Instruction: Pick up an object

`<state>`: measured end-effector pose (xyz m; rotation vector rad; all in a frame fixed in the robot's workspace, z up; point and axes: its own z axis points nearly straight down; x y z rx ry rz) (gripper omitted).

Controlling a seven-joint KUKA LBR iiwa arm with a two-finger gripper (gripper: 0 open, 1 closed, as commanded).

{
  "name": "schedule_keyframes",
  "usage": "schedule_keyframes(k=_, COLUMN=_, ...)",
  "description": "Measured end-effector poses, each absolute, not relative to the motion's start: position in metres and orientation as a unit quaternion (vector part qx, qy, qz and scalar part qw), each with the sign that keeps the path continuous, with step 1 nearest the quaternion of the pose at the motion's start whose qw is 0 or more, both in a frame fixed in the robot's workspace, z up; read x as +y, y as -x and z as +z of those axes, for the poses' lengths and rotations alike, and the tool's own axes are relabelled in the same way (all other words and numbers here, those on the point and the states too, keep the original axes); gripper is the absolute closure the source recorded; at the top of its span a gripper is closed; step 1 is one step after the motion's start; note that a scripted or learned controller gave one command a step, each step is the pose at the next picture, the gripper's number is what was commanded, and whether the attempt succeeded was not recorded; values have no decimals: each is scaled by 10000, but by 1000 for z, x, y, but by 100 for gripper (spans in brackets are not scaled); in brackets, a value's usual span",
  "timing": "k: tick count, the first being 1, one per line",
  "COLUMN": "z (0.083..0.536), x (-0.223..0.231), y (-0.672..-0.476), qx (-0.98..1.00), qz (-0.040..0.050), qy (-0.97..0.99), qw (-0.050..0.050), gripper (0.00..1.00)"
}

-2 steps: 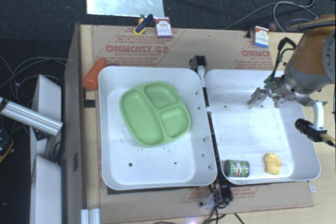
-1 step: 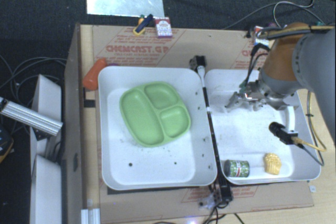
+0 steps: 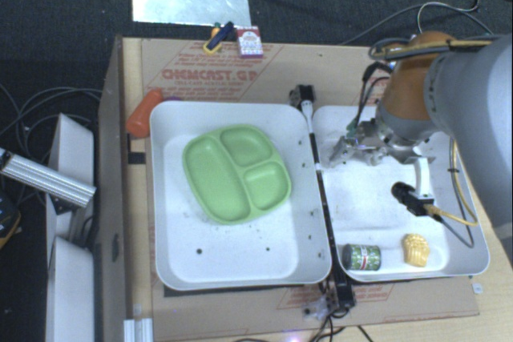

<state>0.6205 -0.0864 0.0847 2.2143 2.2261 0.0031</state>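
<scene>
The claw (image 3: 353, 146) hangs low over the far left part of the right bin (image 3: 461, 262), close to the divider where the two bins meet. Whether it is released or clenched I cannot tell; the metal parts blur against the white floor, and nothing can be seen between them. It appears placed for a descent, though no object lies directly beneath it, so a grasp from here would likely close on nothing.

The candidates sit well apart from the claw, along the near edge of the same bin. A small green can (image 3: 362, 256) lies on its side in the near left corner, against the wall. Just beside it, toward the near right corner, rests a yellow corn-like toy (image 3: 415, 249). Both probably ended up there by rolling to the rim. A black cable fitting (image 3: 407, 197) hangs between the claw and these objects.

In the left bin (image 3: 172, 252), a green divided plate (image 3: 236, 172) lies flat near the middle, further from the claw.
</scene>
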Motion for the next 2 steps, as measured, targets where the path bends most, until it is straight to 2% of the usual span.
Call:
schedule_keyframes(k=1, z=85, x=-106, y=-669, qx=7090, qz=7, qy=-7052, qw=14, gripper=0)
schedule_keyframes(k=2, z=85, x=-84, y=-669, qx=7089, qz=5, qy=-7053, qw=11, gripper=0)
